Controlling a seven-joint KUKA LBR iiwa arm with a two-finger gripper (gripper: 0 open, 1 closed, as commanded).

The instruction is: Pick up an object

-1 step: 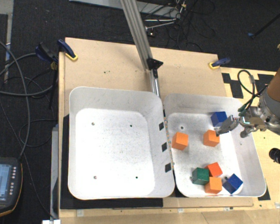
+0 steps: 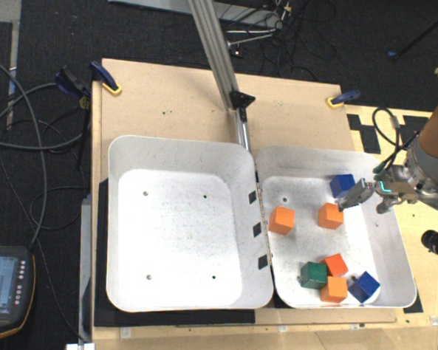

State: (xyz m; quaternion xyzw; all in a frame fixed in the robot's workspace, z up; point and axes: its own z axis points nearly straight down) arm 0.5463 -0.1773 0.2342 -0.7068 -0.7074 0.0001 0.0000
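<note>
The right bin (image 2: 392, 240) holds several small blocks. A blue block (image 2: 342, 184) lies at its far side, with an orange block (image 2: 330, 216) just in front of it and another orange block (image 2: 281, 219) near the left wall. At the front sit a green block (image 2: 314, 275), a red-orange block (image 2: 336, 264), an orange block (image 2: 335, 289) and a blue block (image 2: 363, 286), close together. My gripper (image 2: 368, 200) hovers over the bin's far right part, just right of the far blue block. It is open, with nothing between its fingers.
The left bin (image 2: 128, 202) stands beside the right one on the wooden bench. A slanted metal pole (image 2: 216, 44) runs down to the bins' shared far edge. Clamps (image 2: 105, 78) and cables lie at the bench's far corners.
</note>
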